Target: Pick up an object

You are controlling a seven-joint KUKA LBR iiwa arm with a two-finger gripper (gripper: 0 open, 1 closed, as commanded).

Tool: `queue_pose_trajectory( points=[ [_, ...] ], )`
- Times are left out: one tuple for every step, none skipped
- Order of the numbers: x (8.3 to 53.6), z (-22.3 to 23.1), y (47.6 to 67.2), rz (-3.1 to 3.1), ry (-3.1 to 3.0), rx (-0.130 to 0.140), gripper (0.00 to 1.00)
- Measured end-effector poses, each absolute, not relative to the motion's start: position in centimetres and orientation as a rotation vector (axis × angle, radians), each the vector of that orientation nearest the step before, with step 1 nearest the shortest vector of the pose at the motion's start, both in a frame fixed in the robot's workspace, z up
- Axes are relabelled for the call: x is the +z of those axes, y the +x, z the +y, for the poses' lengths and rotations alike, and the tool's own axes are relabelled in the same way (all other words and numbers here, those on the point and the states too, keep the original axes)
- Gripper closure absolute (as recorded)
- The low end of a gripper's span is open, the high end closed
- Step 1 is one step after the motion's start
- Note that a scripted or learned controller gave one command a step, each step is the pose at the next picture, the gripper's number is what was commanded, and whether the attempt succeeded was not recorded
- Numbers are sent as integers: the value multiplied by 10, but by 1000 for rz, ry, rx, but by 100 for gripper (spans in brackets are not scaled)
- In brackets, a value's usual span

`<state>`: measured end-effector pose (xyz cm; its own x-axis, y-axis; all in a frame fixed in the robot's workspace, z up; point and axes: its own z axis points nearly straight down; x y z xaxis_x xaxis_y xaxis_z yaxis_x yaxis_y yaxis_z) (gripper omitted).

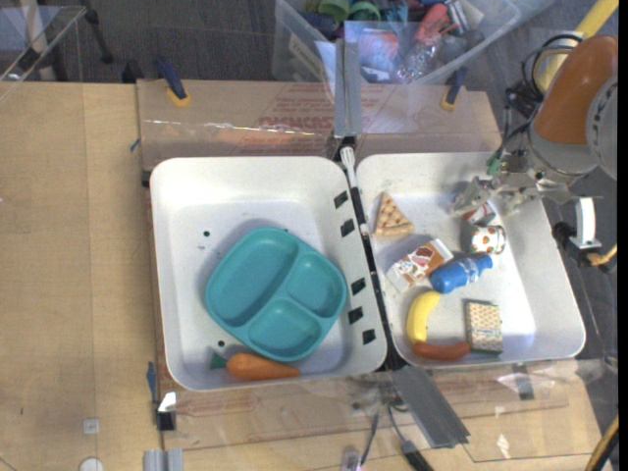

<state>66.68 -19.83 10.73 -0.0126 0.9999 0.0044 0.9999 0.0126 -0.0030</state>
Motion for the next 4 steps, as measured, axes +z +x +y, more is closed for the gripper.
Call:
queue_pose_trajectory(
  points=[
    [91, -177, 669, -2269, -2186, -4, 0],
    [103, -177, 671, -2273, -2188, -8, 100],
    [91, -134, 671, -2266, -2188, -11, 100],
    [185, -63, 642, -2193, -2250, -1, 100]
  ],
)
